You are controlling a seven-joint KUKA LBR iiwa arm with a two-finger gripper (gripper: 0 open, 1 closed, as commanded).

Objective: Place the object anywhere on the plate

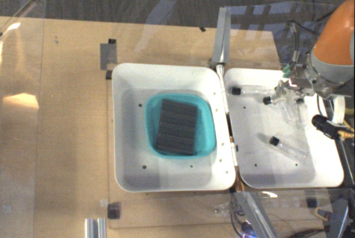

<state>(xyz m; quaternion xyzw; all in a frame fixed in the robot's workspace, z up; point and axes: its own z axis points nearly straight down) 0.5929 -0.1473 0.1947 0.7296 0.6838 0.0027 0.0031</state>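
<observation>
A teal plate [150,120] lies in the middle of the left white bin [125,142]. A dark grey ridged block [177,126] rests flat on the plate, covering most of its centre. The arm's orange band [335,37] shows at the right edge, and my gripper [293,90] hangs over the upper right part of the right bin [321,173], well away from the plate and the block. Nothing can be seen held in it.
In the right bin lie a few clear, thin pieces with black ends [282,145], [242,89]. A raised divider [227,120] separates the two bins. Bare wooden bench [55,120] spreads to the left. Cables [327,126] hang by the arm.
</observation>
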